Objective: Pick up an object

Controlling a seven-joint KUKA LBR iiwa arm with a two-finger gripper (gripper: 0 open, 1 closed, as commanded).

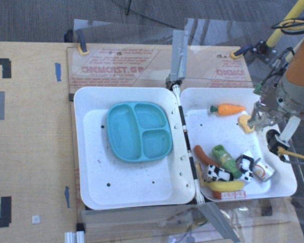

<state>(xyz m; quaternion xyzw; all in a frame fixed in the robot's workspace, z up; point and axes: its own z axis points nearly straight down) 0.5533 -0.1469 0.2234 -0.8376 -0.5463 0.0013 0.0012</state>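
Arm: enters from right, wrist bent down over right bin (289,184). Gripper (257,116): just above yellow toy piece (245,123) by toy carrot (227,109); whether fingers are spread or pressed together, cannot tell.

A light wooden bench (25,151) with black and blue tape marks sits on a gray carpet floor (50,9).

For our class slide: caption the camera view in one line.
Arm's pincer hovers over the right bin of toys; a teal plate lies in the left bin.
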